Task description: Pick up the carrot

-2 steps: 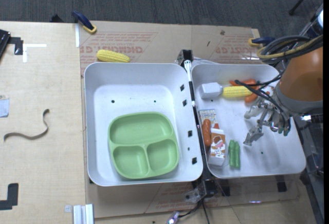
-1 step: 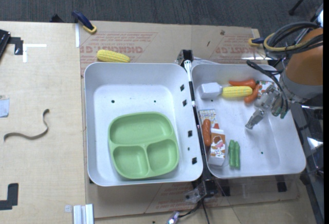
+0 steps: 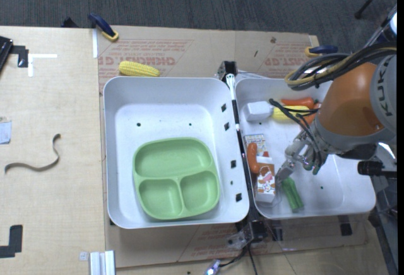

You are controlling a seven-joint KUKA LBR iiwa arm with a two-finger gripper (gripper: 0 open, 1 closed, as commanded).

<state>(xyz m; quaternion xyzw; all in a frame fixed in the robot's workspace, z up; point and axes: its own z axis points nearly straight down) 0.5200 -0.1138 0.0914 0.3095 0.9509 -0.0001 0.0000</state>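
carrot (image 3: 297,102) lies in the right bin (image 3: 341,201), at its far side, orange body pointing left-right, partly covered by the arm's cables and orange band. a yellow item (image 3: 282,115) lies just beside it on the near side, and a small white block (image 3: 257,110) sits to their left.

gripper (image 3: 291,163) is in the same bin but well apart from the carrot, nearer the camera, over the bin's middle. it is not touching the carrot. fingers point down and toward the left of the view; whether they are spread or pressed together cannot be told from this angle, and nothing is seen between them.

just below the gripper: a green cylindrical item (image 3: 291,194). left of it along the bin wall: a printed carton (image 3: 260,163) and a small orange-red piece (image 3: 252,155).

arm (image 3: 353,110) enters from the right, orange band above the wrist, cable bundle looping over the top.

left bin (image 3: 120,141) holds a green divided plate (image 3: 177,177). corn cob (image 3: 139,68) lies on the cardboard behind the left bin.
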